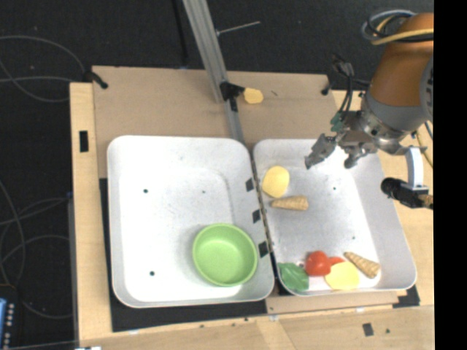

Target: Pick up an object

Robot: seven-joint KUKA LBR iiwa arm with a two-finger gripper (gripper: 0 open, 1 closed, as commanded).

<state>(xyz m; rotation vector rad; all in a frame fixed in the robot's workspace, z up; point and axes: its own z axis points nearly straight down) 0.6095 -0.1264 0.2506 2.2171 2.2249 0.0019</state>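
Spread apart and holding nothing, the claw (336, 157) is seen at the end of the grey arm with its orange band (400, 71), poised over the far part of the right shallow white bin (387, 217), its two dark fingers (318, 154) pointing down and to the left. Within that bin, a pale yellow rounded object (276, 181) is found close to the left wall, and a tan cone-shaped piece (290, 203) lies just beside it on its near side. Along the near wall of the same bin a small cluster is gathered: a green leaf-like piece (293, 275), a red rounded object (318, 263), a flat yellow piece (342, 276) and a second tan cone (363, 264), all close together or touching. In the left shallow white bin (168, 188), a light green round bowl (225, 254) is set upright near the near right corner. Both bins are carried side by side on a light brown table (153, 100), whose bare surface is seen beyond them. A grey metal post (208, 42) rises at a slant from the table's far middle, and a small yellow object (253, 95) lies on the table just beside its base. Around the table a dark floor (44, 35) is seen, with thin cables (29, 71) looped across it on the left.
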